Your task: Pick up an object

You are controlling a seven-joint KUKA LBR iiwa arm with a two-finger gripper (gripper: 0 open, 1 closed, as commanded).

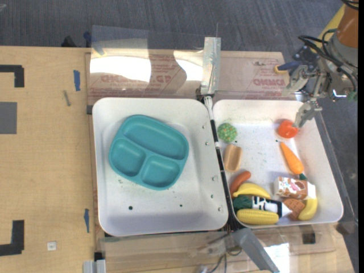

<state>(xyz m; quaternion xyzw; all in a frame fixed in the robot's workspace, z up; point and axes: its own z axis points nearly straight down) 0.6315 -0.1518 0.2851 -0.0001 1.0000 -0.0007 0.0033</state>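
arm (348, 30): orange band showing above wrist | black cables looping beside it | gripper (307, 114): grey metal fingers, blue fittings showing

Gripper (306, 114) at right bin (333, 169) far rim; orange-red toy (288, 129) just below-left of its fingertip. Carrot (293, 158) nearer the camera. Teal tray (149, 151) far left.

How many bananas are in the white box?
2. One banana lies above the corn; another banana sits in the bottom right corner. The pile may hide more.
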